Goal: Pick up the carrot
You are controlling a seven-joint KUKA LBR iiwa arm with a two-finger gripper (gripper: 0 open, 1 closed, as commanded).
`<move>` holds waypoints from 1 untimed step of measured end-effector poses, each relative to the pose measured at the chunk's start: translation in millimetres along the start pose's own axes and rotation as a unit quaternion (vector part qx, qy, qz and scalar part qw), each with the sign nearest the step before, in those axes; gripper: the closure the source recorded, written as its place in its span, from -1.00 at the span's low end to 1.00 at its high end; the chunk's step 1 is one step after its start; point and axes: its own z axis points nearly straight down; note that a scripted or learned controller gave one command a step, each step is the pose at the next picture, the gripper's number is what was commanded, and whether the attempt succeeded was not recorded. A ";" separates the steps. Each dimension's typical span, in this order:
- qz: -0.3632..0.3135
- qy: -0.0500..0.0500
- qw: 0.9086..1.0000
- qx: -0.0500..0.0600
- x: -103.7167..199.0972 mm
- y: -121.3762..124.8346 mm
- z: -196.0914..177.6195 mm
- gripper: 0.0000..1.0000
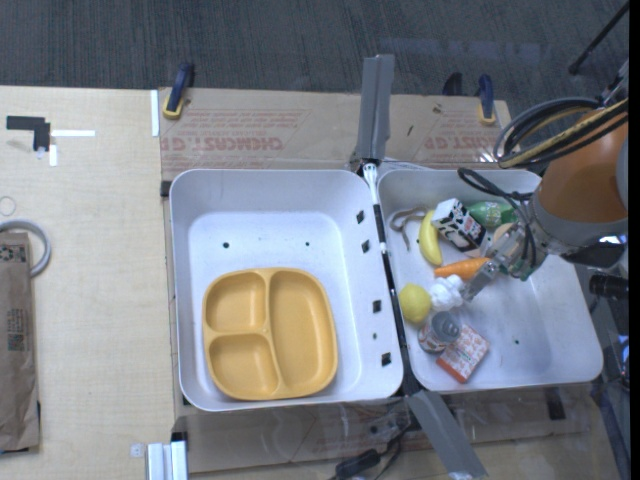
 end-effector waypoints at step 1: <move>0.002 -0.001 1.000 0.000 -0.9 -0.4 -8.8 1.00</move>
